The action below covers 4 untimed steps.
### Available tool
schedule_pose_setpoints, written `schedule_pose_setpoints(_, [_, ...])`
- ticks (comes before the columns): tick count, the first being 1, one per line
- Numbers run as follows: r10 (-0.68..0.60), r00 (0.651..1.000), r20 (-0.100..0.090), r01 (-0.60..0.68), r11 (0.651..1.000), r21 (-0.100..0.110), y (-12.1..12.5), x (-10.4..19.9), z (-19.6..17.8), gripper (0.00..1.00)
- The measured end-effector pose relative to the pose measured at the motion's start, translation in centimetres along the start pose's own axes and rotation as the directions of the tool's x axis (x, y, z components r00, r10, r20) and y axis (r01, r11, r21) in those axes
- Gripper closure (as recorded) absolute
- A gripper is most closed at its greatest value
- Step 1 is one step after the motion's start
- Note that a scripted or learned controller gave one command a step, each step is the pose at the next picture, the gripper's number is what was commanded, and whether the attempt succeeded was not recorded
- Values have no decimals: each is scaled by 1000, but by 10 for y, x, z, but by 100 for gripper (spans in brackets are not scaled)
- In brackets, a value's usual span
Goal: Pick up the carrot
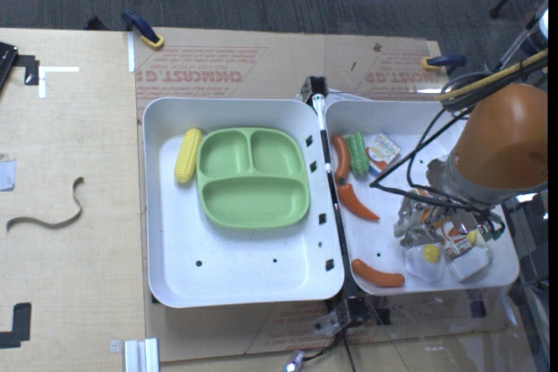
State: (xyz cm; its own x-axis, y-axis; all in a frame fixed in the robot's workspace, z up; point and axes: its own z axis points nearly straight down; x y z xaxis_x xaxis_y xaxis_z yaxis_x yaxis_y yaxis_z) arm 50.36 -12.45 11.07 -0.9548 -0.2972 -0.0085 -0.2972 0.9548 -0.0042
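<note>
The carrot, orange and tapered, lies near the left wall of the right bin, pointing toward the lower right. My gripper is low in the same bin, to the right of the carrot and a little nearer the front. It sits among cables and several small items, apart from the carrot. The arm's orange band looms above it.
In the right bin are an orange sausage, a green vegetable, a small packet, a second sausage at the front and cluttered items by the gripper. The left bin holds a green divided plate and a corn cob.
</note>
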Motion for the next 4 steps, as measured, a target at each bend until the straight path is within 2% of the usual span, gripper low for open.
schedule_pose_setpoints(1, [-2,1000,3,2,1000,2,0,-2,-9,100])
schedule_pose_setpoints(2, [-311,950,-2,311,950,-6,21,-36,19,100])
schedule_pose_setpoints(3, [-548,837,-2,548,837,-8,0,4,19,100])
schedule_pose_setpoints(4, [-749,663,3,749,663,-7,17,-25,19,100])
